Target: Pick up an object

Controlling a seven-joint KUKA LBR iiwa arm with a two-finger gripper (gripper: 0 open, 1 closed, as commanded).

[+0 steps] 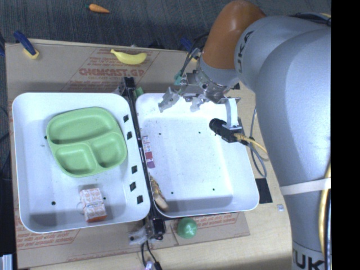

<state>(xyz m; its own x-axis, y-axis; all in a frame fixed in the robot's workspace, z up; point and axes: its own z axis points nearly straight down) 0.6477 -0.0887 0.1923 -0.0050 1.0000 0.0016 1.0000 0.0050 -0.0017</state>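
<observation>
My gripper (181,103) hangs over the far left corner of the right bin (225,201). Its two fingers stand apart, open, with nothing between them. In the left bin (22,151) lies a green divided plate (84,139). A small red and white carton (91,203) sits near that bin's front wall. A small brownish object (158,196) rests against the right bin's left wall near the front. All of these lie well away from the gripper.
A yellow banana (129,55) lies on the cardboard behind the bins. A green ball (187,227) sits in front of the right bin. The black divider with clips (134,151) runs between the bins. An orange piece (99,8) lies on the floor beyond.
</observation>
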